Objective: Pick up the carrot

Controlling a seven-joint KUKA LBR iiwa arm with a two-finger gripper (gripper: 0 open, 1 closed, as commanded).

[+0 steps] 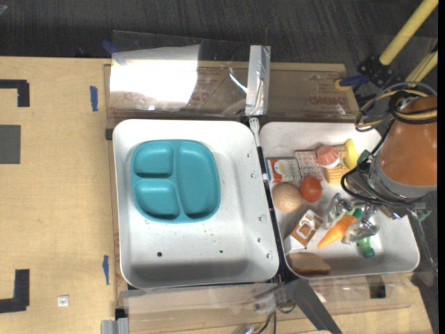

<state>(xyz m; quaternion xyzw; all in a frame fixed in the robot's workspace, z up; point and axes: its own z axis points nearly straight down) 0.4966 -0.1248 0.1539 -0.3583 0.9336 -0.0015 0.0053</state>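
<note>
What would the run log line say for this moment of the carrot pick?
phase: grasp attempt | gripper: low in right bin, at the carrot's top | carrot: lying in bin, tip toward lower left | hold: unconfirmed | left bin: blue divided plate

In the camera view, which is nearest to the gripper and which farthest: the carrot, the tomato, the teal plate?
1. The carrot, right bin, at the gripper.
2. The tomato, same bin, up and left of it.
3. The teal plate, far off in the left bin.
</note>
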